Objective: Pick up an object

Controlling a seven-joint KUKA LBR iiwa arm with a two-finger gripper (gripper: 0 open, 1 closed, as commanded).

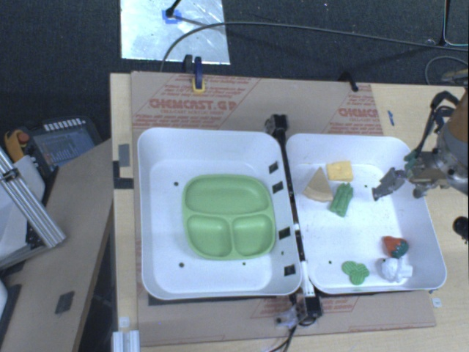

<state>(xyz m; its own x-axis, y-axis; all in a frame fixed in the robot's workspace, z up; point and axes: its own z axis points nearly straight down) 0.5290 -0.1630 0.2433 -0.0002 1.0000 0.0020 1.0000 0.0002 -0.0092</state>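
- When you count what lies on the bench, you find two shallow white bins side by side: the left bin (157,196) and the right bin (421,248).
- You have one green divided plate (227,215), with three compartments, lying flat in the middle of the left bin.
- You have six small things in the right bin: one yellow block (339,171), one tan wedge (318,187), one green ridged stick (341,199), one red and green piece (394,246), one white crumpled piece (395,270) and one flat green leaf-shaped piece (356,272).
- You see the gripper (386,185) reaching in from the right, over the upper right part of the right bin, on the grey arm (451,152).
- You cannot tell from this view how far its fingers stand apart; they show as one dark grey tip pointing left and a little down.
- You see nothing between the fingers, and the tip sits apart from every piece, with bare white floor under it.
- Nearest to the tip is the green ridged stick, off to its left; the yellow block lies up and left of it.
- The yellow block, tan wedge and green ridged stick sit close together near the bin's upper left, the wedge just beside the stick and just below the block.
- The red and green piece lies just above the white crumpled piece near the lower right corner, and the leaf-shaped piece lies near them to the left.
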